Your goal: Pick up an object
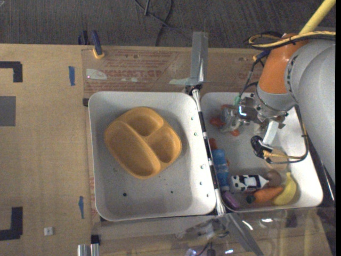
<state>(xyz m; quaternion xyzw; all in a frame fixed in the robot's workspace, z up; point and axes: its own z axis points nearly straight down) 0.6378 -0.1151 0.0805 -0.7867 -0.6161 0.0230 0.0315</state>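
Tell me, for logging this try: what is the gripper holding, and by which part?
Cannot be told: the gripper hangs low in the right bin, fingertips too blurred.

My arm (pixel 314 79) ran off the right edge, my gripper (pixel 233 119) blurred, fingers unreadable, a small red thing (pixel 215 121) beside it too blurred to name

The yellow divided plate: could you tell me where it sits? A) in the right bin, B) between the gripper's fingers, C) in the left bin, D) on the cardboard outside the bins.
C: the yellow divided plate lies flat on the floor of the left bin, apart from the gripper.
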